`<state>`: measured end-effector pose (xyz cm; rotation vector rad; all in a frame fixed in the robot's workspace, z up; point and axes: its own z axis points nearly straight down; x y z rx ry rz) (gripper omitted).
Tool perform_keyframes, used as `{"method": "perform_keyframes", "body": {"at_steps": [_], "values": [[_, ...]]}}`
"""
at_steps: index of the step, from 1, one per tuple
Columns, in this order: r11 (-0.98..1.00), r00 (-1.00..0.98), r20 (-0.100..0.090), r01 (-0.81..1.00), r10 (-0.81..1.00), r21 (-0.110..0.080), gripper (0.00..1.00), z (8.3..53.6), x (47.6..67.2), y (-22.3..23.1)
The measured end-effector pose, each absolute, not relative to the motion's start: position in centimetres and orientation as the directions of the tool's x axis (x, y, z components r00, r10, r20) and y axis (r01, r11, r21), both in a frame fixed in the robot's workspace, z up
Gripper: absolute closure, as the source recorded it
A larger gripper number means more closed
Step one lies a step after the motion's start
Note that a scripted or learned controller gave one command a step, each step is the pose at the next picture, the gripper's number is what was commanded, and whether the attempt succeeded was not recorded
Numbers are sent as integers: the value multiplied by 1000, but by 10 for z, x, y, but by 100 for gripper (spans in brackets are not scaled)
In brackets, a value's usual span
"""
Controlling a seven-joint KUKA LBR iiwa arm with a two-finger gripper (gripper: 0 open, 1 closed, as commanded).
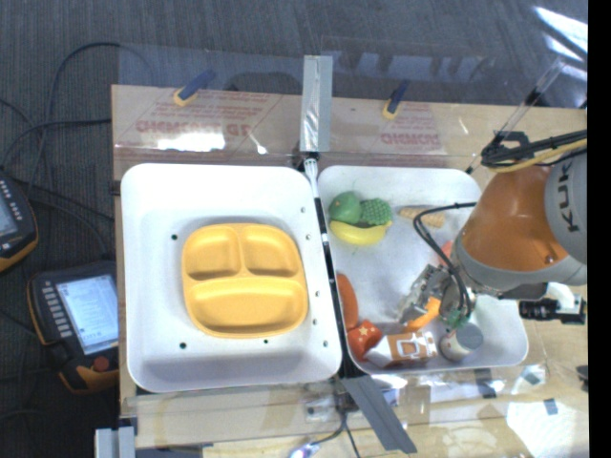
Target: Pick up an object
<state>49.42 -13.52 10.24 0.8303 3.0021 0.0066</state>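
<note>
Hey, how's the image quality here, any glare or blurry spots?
Camera view: glare on the clear sheet behind the bins and a bright patch top right; yellow tray evenly lit and sharp; clutter near the gripper soft, hard to resolve.

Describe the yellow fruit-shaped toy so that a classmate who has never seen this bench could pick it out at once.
Start at the right-hand white bin, where the arm reaches in. Go to its far left corner, beside the wall shared with the bin holding the yellow divided tray. The yellow toy lies there, curved like a banana, under two green pieces; the things at the bin's near edge are orange and red.
</note>
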Motion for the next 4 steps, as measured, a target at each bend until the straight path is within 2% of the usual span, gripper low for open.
{"method": "perform_keyframes", "body": {"at_steps": [1,2,3,4], "values": [[635,-634,-21,773,773,9,100,93,490,-102],[550,-550,-4,835,835,-1,100,263,485,-126],[550,-550,-3,835,835,-1,0,263,485,-126],[586,-586,1,810,810,-3,0,129,493,-154]]}}
